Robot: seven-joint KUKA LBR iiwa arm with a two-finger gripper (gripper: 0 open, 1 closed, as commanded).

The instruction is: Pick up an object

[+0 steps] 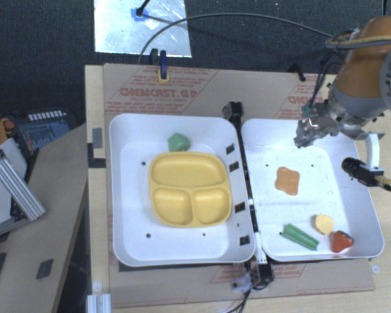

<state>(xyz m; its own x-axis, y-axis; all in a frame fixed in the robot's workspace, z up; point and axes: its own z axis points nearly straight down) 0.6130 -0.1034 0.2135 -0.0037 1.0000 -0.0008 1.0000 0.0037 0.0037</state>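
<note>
A: What sits furthest left on the worktop [65, 168]?

B: A slanted aluminium rail [13, 181] near the left edge, and behind it a dark device with a row of pale keys [42, 132]. Further back a shiny foil sheet [142, 18] lies on the dark cloth.

A: And the left bin [127, 175]?

B: It holds a yellow divided tray [189, 188] with three compartments, lying flat near the middle. A small green piece [178, 142] lies just behind the tray, touching or nearly touching its back rim.

A: What does the right bin [365, 207] hold?

B: An orange flat piece [287, 180] lies near its middle. Toward the front edge a green stick [299, 237] lies at a slant, then a yellow piece [324, 223], and just beside that a red piece [341, 241] in the front right corner.

A: Where is the arm [371, 57]?

B: It reaches in from the right, its orange band high at the frame's upper right. The hand [305, 135] hangs over the back part of the right bin, behind the orange flat piece and apart from it. Nothing shows between its fingers; whether they stand wide or narrow, one cannot tell at this size.

A: So the objects to pick all lie in the bins?

B: Yes, each lies on a bin floor, none lifted.
</note>
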